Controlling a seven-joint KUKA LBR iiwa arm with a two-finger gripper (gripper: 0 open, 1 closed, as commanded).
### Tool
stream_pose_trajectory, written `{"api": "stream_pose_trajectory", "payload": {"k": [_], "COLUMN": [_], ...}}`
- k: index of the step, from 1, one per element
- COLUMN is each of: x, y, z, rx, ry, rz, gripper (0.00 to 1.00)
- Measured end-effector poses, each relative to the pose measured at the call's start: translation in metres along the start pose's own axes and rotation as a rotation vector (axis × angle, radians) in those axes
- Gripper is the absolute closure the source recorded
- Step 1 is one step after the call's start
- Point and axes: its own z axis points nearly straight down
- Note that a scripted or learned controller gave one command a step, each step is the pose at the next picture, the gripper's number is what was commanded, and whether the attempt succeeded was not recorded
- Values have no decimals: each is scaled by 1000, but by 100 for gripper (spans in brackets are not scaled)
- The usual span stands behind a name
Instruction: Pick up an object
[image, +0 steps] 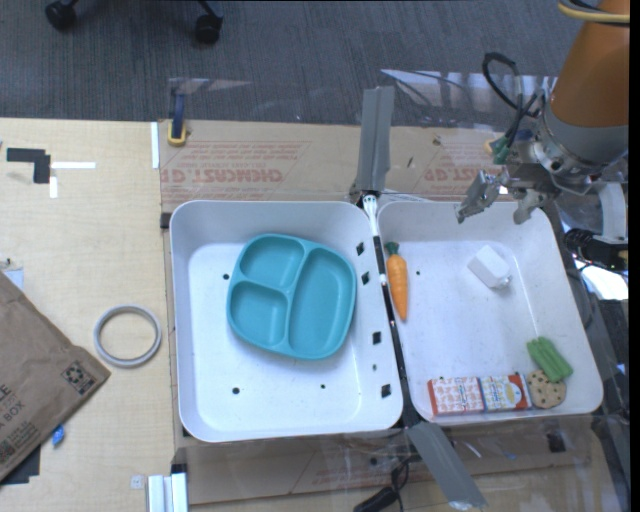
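My gripper (499, 204) hangs over the far edge of the right bin (572, 300), its two fingers spread apart with nothing between them. A small white block (490, 267) lies just below it in that bin. An orange carrot (398, 285) rests against the bin's left wall. At the front right lie a green piece (548, 358), a round cookie (546, 390) and a red and white carton (478, 394).
The left bin (200, 380) holds a teal divided plate (293, 296). A roll of tape (128, 334) and a cardboard box (30, 385) lie on the bench to the left. Cables hang near the arm's wrist at the top right.
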Motion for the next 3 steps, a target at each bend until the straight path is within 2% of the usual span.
{"api": "stream_pose_trajectory", "payload": {"k": [1, 2, 3], "x": [-70, -40, -68], "y": [44, 44, 44], "z": [-60, 6, 29], "rx": [-3, -1, -2], "ry": [-2, -1, -1], "rz": [-101, -231, -440], "gripper": [0, 0, 0]}}
